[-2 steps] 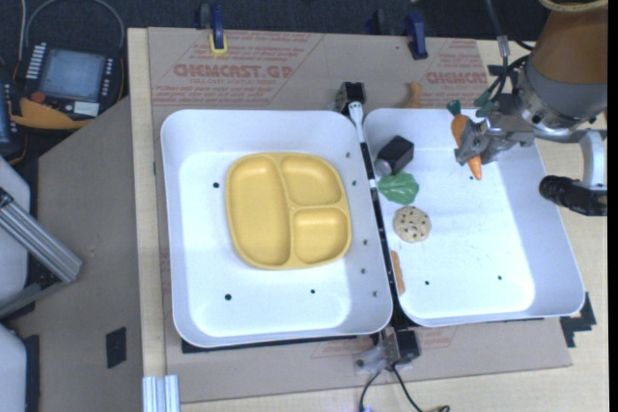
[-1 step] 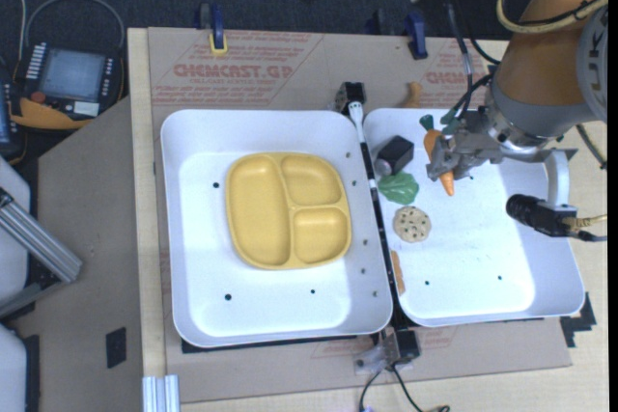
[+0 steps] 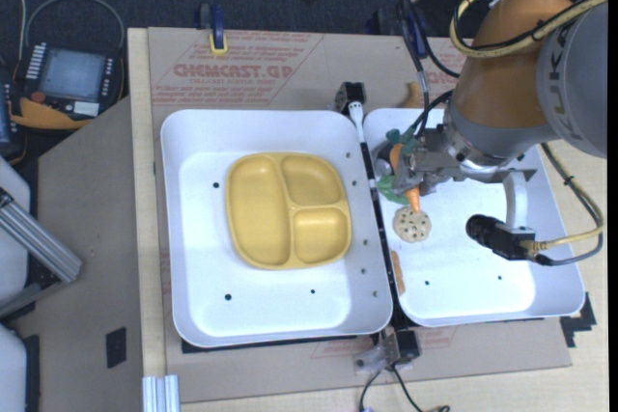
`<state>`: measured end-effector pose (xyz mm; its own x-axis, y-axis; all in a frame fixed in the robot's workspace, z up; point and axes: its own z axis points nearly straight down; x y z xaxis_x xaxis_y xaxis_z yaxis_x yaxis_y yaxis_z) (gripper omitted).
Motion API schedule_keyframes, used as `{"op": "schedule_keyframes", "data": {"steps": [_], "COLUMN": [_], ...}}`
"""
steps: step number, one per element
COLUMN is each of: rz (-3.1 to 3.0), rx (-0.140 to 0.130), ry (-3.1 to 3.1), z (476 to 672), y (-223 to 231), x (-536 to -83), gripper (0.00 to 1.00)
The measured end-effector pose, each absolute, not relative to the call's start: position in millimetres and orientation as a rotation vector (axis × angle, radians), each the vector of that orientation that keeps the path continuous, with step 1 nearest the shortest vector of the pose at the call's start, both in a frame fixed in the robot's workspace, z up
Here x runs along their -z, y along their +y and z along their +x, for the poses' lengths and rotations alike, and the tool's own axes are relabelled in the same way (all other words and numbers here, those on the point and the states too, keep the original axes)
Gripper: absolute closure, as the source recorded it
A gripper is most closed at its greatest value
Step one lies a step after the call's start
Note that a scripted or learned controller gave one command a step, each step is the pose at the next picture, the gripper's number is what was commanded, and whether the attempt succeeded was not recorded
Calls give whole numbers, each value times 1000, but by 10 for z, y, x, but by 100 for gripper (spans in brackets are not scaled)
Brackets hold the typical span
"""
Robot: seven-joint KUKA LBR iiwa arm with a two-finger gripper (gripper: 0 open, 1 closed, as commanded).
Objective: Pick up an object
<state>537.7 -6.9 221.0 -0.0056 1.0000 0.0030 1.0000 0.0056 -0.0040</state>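
End effector (image 3: 404,171): low over the left part of the right bin, close to the wall shared with the left bin; whether it is spread or pressed together cannot be told from this slant, and nothing can be made out in its grip.
Arm (image 3: 512,63): grey with an orange band, entering from the right and covering the upper half of the right bin.
Right bin (image 3: 483,309): shallow, white, holding a few small things gathered on its left side.
Cookie (image 3: 412,226): round, pale with dark specks, flat on the floor of the right bin, just below the end effector and apart from it.
Carrot piece (image 3: 414,200): small, orange, between the end effector and the cookie, its lower end just beside the cookie's upper edge.
Green piece (image 3: 385,189): small, against the left wall of the right bin, beside the end effector; its shape is too small to tell.
Orange bit (image 3: 399,283): tiny, by the left wall of the right bin, below the cookie and apart from it.
Left bin (image 3: 193,285): shallow, white, touching the right bin along one side.
Plate (image 3: 288,207): yellow, three compartments, lying in the middle of the left bin.
Counter (image 3: 251,63): topped with a brown sheet bearing red lettering, both bins resting on it.
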Motion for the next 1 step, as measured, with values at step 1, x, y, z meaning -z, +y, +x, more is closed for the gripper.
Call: {"op": "schedule_keyframes", "data": {"steps": [1], "rz": [-2214], "rx": [-2], "ry": [-2223], "z": [5245], "y": [396], "x": [-2129], "gripper": [100]}}
